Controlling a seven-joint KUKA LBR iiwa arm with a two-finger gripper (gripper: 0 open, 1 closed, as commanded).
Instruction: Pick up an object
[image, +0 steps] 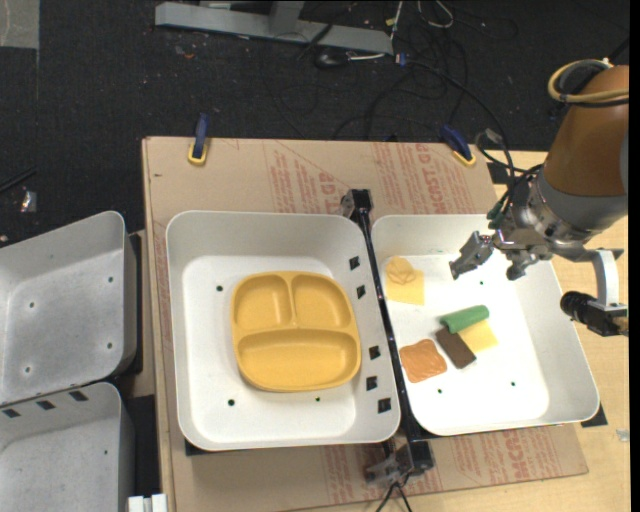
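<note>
Camera view: grey-and-orange arm's gripper (496, 256) is hovering over the right shallow white bin (560, 400), fingers spread wide and gripping nothing. Pale yellow wedge (404, 281), green cylinder (464, 319), brown block (456, 349), yellow block (481, 338) and orange flat piece (423, 360) are lying below-left of it. Yellow divided plastic tray (296, 331) is sitting in the left white bin (195, 300).

Bright, even light; perhaps slightly soft.
</note>
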